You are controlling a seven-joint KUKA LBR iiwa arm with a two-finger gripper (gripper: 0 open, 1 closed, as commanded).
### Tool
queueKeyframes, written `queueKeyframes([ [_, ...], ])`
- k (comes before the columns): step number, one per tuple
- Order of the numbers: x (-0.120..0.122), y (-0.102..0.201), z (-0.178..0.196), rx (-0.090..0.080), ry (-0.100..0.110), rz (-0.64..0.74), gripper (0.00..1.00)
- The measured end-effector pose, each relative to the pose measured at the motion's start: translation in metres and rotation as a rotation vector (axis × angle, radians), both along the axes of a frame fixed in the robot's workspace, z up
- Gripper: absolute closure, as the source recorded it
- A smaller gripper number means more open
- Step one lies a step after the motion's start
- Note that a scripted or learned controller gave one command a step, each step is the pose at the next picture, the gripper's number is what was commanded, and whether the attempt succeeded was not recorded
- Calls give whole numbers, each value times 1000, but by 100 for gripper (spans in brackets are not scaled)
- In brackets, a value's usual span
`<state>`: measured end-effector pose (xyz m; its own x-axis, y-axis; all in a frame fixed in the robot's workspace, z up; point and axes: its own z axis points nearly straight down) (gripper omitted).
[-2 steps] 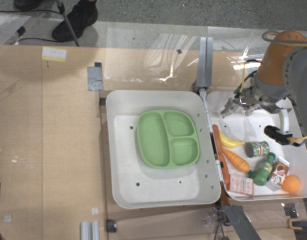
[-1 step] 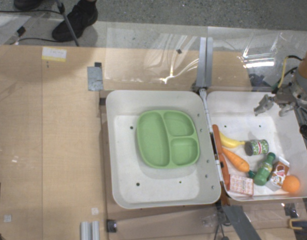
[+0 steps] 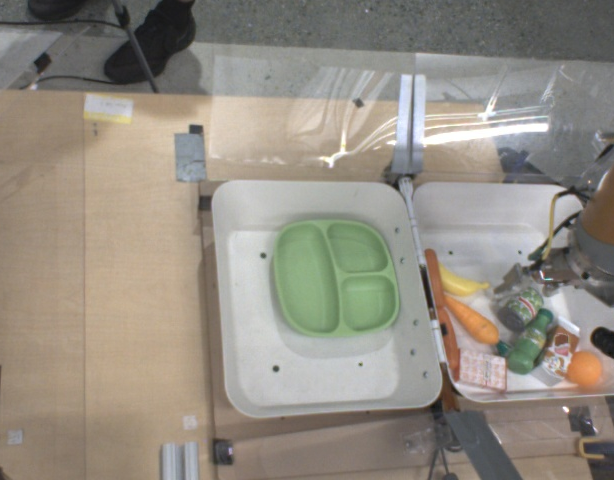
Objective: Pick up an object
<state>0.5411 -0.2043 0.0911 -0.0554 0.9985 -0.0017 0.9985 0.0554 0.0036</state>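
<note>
The right bin (image 3: 487,213) holds a yellow banana (image 3: 457,285), a carrot (image 3: 470,319), a dark can with a red and green label (image 3: 520,308), a green bottle (image 3: 528,345), an orange (image 3: 584,368), a pink and white carton (image 3: 481,370) and a small red and white box (image 3: 557,356). A long orange-red stick (image 3: 438,308) lies along that bin's left wall. My gripper (image 3: 514,280) reaches in from the right and hangs low over the top of the can, just right of the banana. I see nothing held in it.
The left bin (image 3: 237,368) bears a green divided plate (image 3: 336,276) at its middle. A grey divider post (image 3: 407,128) stands between the bins at the back. The arm's grey body (image 3: 599,228) covers the right bin's far right side.
</note>
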Motion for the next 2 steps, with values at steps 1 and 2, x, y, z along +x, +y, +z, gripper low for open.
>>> queueKeyframes([
  [1, -46, 12, 1, 0, -3, 82, 0],
  [2, -43, 11, 13, -3, -11, 82, 100],
])
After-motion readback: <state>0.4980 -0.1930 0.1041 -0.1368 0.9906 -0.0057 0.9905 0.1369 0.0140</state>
